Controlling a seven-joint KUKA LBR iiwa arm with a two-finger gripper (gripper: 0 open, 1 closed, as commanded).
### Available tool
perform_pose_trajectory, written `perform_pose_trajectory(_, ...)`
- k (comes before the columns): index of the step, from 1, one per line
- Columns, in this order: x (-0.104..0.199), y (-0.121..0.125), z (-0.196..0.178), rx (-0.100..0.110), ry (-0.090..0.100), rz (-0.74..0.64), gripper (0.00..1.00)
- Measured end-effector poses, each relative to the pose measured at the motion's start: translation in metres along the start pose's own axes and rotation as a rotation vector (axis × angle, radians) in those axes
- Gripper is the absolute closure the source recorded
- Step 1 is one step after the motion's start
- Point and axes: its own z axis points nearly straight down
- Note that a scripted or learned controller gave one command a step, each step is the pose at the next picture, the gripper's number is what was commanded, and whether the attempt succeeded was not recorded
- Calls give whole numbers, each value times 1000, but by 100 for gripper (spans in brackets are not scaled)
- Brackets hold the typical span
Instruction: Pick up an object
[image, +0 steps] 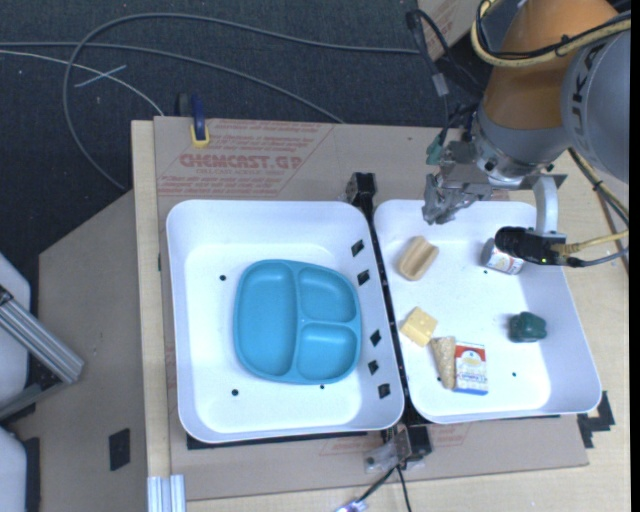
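In the right bin (560, 390), tan block (417, 258) just below-left of pincer (437, 212)

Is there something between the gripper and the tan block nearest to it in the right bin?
Nothing visible stands between them. The gripper hangs over the far edge of the right bin, and the tan block lies just in front of it on bare white floor. The other items lie farther off.

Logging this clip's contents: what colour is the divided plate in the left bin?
Light blue: the divided plate shows plainly in the camera view.
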Motion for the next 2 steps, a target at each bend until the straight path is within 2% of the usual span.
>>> perform_pose_trajectory(1,55,-6,0,3,1,-1,100)
perform_pose_trajectory(2,116,3,6,0,1,-2,100)
